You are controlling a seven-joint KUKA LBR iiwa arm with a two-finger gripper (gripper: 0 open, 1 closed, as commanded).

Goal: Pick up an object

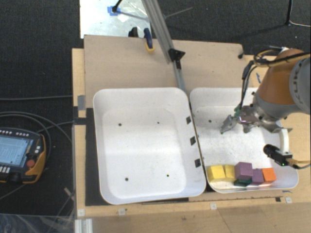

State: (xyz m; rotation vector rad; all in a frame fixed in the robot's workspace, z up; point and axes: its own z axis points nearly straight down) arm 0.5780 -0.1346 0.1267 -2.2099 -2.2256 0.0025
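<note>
Several small blocks lie in a row along the front edge of the right bin (214,108): two yellow blocks (222,172), a purple block (244,168), a dark green piece (242,181), a mauve block (257,175) and an orange block (269,174). My gripper (235,124) hangs over the middle of the right bin, above and behind the blocks and apart from them. Nothing shows in its grasp. The grey wrist and orange band (276,84) rise behind it to the right.
The left bin (141,140) lies beside the right one, with a shared rim between them. A slanted metal pole (160,25) crosses the bench's back. A teach pendant (17,154) rests off the bench at left. A black fitting (277,155) sticks out under the arm.
</note>
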